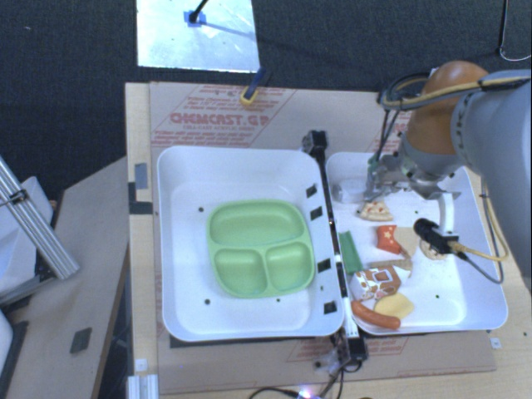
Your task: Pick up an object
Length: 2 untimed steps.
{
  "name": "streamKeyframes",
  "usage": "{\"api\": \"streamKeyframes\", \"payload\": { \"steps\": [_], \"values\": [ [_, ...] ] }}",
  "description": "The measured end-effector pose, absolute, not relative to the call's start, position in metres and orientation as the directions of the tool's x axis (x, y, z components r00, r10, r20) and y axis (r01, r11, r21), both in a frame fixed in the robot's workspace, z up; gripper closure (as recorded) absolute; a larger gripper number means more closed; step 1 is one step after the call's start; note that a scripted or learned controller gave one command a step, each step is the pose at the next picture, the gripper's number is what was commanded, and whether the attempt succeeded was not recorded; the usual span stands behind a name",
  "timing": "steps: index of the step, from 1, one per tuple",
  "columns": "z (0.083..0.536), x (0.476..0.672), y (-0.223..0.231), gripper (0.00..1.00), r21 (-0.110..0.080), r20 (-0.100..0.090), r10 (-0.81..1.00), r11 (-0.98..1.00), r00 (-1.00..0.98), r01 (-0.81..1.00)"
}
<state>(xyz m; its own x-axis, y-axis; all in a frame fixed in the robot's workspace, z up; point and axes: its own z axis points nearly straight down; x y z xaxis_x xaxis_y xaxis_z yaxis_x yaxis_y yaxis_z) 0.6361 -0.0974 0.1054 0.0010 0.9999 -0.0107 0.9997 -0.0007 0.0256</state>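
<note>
Arm [492,131]: grey, reaches in from 3 o'clock, orange band [445,106] over the 1 o'clock corner of the right bin
Gripper [378,188]: low over the right bin's 11 o'clock part, near the back wall
Grip: how far it is parted cannot be told from this angle; nothing is seen held in it
Pizza slice [376,212]: flat on the right bin's floor, just at 6 o'clock of the gripper; whether the two touch cannot be told
Right bin [465,293]: white and shallow, its toys gathered in the 9 o'clock half
Red piece [388,238]: at 5 o'clock of the pizza slice, near it but apart
Tan piece [407,241]: just at 3 o'clock of the red piece, seemingly touching it
Green strip [347,252]: lies along the bin's 9 o'clock wall, pointing from 12 to 6
Gingerbread house [378,281]: at 6 o'clock of the red piece, its 9 o'clock edge close to the lower end of the green strip
Sausage [374,316]: at 6 o'clock of the gingerbread house, by the bin's front wall
Yellow piece [399,306]: touches the sausage at its 2 o'clock side
Left bin [179,223]: white, side by side with the right bin at its 9 o'clock
Tray [253,248]: green with three compartments, in the middle of the left bin
Cardboard [220,119]: red print, under both bins, showing at 12 o'clock of the left bin
Silver sheet [195,23]: on the dark floor, at 12 o'clock of the cardboard
</note>
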Motion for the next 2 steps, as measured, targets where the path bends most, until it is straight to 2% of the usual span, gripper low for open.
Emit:
{"api": "streamKeyframes", "payload": {
  "steps": [1, 2],
  "values": [
    [0.154, 0.644, -0.103, 1.00, 0.005, -0.001, 1.000, 0.002, -0.002, 1.000],
    [0.214, 0.653, -0.096, 1.00, 0.008, -0.001, 1.000, 0.005, -0.005, 1.000]
  ]
}}
